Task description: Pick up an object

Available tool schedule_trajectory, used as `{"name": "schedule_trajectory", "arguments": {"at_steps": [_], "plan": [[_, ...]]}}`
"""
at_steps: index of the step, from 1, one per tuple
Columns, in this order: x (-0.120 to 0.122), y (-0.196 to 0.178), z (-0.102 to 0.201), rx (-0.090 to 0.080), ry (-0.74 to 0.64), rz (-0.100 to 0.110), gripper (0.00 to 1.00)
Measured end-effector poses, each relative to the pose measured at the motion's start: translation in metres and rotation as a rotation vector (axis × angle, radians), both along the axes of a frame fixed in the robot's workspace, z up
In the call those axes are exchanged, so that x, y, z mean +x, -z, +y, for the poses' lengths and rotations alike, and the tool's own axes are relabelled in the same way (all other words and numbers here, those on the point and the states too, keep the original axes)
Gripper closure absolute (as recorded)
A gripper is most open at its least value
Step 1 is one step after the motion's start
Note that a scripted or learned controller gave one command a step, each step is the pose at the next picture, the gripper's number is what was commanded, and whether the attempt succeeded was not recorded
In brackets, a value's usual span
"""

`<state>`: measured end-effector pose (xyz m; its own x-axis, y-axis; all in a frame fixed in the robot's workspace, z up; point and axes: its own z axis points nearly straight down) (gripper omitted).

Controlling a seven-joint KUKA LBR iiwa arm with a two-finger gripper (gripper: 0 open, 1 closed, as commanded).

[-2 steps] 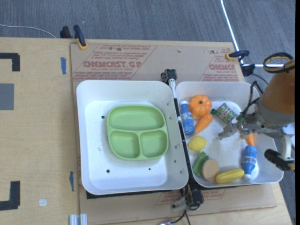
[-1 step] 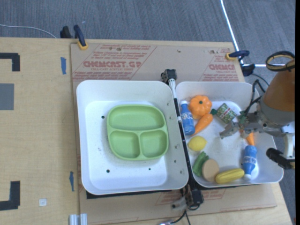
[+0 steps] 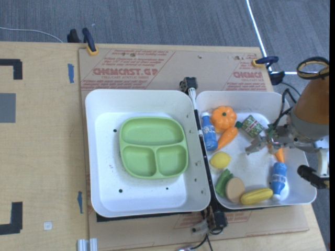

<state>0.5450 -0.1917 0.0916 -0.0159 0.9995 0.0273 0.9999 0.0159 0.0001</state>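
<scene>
No pick was complete: the tool [image 3: 260, 141] sat low in the right bin [image 3: 301, 195] among the toys, fingers apparently spread with nothing visibly between them, just beside a small orange piece [image 3: 280, 154].

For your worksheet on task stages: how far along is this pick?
Done: the gripper is low inside the right bin, among the toys near the green packet. In hand: nothing visibly between its fingers. Left: grasping and lifting; the carrot and other toys lie in the bin.
</scene>
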Motion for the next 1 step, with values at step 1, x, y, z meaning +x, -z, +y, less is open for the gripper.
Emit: {"name": "schedule_trajectory", "arguments": {"at_steps": [1], "plan": [[0.0, 0.0, -0.0003, 0.0, 0.0, 0.0, 0.0]]}}
